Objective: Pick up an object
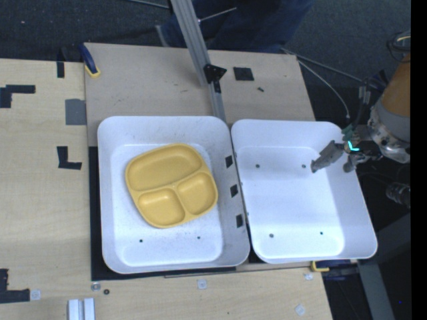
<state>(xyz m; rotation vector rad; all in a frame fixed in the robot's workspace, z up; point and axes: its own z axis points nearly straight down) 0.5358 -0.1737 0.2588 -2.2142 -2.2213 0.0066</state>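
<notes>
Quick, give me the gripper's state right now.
Gripper: open, holding nothing, at the right edge of the right bin; the yellow divided plate lies in the left bin.

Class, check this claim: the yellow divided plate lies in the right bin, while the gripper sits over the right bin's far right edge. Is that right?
Not quite. The plate lies in the left bin, not the right bin. The camera view shows it there. The rest holds: the gripper sits over the right bin's far right edge.
</notes>
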